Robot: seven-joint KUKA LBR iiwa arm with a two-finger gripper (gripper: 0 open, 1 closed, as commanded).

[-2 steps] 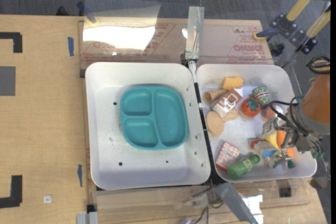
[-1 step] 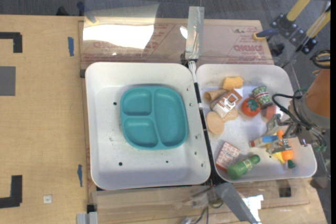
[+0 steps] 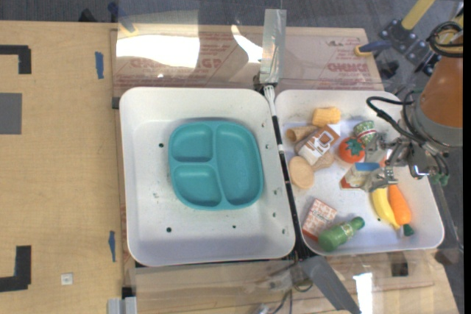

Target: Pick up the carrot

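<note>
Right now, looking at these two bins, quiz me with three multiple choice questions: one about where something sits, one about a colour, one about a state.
1. The carrot lies in which bin?
A. left
B. right
C. on the bench

2. What colour is the tray?
A. red
B. teal
C. yellow

3. How does the carrot lie?
A. flat in the bin beside the banana
B. lifted clear above the bin
C. on the tray

Answers: 1 B, it rests near the right bin's front corner. 2 B, the divided tray in the left bin is teal. 3 A, it lies flat, with the gripper just above it.
</note>
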